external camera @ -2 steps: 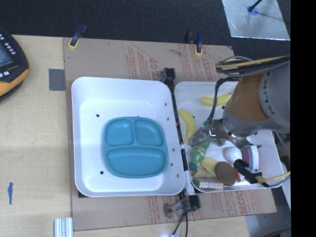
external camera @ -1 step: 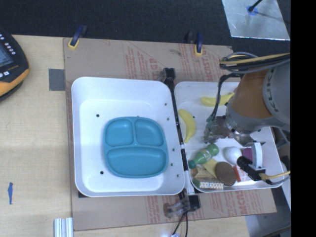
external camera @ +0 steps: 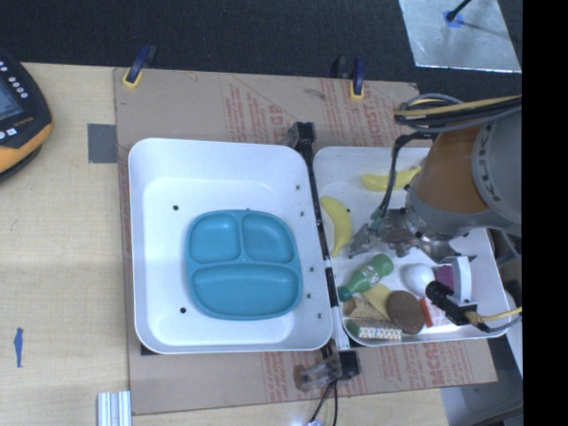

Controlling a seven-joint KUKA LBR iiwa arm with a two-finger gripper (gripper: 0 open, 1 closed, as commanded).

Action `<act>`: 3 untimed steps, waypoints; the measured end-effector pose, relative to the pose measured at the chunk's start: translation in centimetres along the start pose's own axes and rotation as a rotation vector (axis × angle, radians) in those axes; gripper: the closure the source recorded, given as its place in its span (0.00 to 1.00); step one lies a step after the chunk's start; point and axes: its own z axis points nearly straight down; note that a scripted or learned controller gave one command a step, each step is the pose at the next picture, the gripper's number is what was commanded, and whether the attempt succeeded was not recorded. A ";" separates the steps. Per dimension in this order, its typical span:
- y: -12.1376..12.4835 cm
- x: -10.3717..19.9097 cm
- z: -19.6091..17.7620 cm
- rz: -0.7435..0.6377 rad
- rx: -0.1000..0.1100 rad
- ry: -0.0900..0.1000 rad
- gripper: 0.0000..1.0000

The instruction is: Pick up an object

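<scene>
My gripper (external camera: 362, 240) hangs low in the right bin (external camera: 348, 160), its metal fingers spread open just right of a yellow banana (external camera: 336, 223). Nothing sits between the fingers. Just below them lies a green bottle (external camera: 366, 275). A second yellow banana (external camera: 387, 181) rests at the bin's back, partly behind the arm. At the bin's front lie a brown round object (external camera: 406, 311), a white egg-like object (external camera: 414, 278), a tan piece (external camera: 376, 298) and a magenta item (external camera: 444, 278). The arm's orange band (external camera: 448, 180) covers the bin's right side.
The left bin (external camera: 151, 162) holds a blue divided plate (external camera: 243, 264). Black clips sit on the divider between the bins. An orange-and-black handheld device (external camera: 18, 114) lies at the bench's far left. Clamps hold the cardboard base at the back edge.
</scene>
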 end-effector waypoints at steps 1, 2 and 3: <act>10.2 -1.6 0.8 0.000 -0.011 -0.001 0.00; 11.8 -9.1 0.7 0.007 0.000 0.005 0.00; 11.8 -10.4 -3.1 0.004 -0.008 -0.001 0.00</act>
